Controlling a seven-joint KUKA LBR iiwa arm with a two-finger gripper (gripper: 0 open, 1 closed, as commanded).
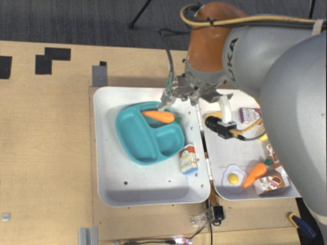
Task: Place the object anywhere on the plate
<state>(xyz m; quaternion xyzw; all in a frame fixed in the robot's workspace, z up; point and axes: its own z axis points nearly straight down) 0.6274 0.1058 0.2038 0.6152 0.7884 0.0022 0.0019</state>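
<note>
A teal divided plate [145, 137] lies in the left bin [110, 152]. An orange carrot [159, 117] rests on the plate's upper right part, lying across its rim divider. My gripper [179, 102] hangs just above the carrot, near the wall between the two bins. It looks open, and one fingertip [164, 104] sits right over the carrot's top edge. Nothing is held between the fingers.
A small white carton [188, 160] lies in the left bin beside the plate's lower right corner. The right bin [225, 193] holds a toy fried egg [233, 177], a second carrot [255, 173], a brown box [271, 184] and a purple-and-white packet [249, 116].
</note>
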